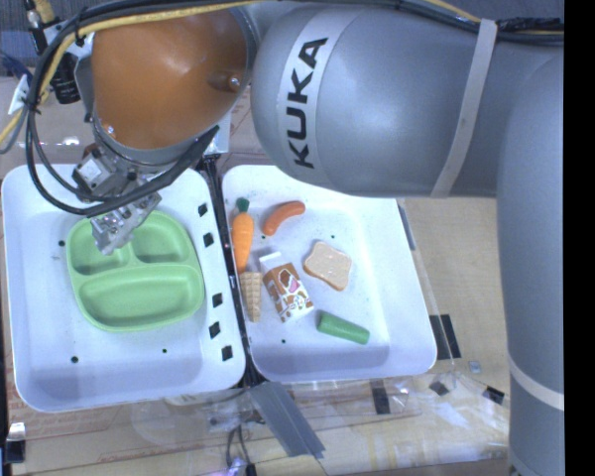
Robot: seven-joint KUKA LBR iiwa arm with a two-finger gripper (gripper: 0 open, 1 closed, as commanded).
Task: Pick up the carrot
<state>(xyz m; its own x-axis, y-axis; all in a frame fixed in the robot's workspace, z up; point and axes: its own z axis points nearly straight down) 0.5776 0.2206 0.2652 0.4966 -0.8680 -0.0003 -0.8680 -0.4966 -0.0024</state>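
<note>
— What carries everything here?
— A pale wooden tabletop (466,266), bare along its right side apart from a few short black tape marks.
— And directly on it?
— Two shallow white plastic bins, touching side by side: the left bin (30,365) and the right bin (397,350). A grey metal strip (288,419) lies just in front of them.

Your grey KUKA iiwa arm (397,97) reaches in from the right of the camera view, its broad rounded link lying across the top of the frame with the maker's name lettered on its side. Your orange wrist band (164,67) sits at the left end, with black and yellow cables looping around it. Below it, your small metal two-finger gripper (119,228) points downward at a slant toward the lower left.
</note>
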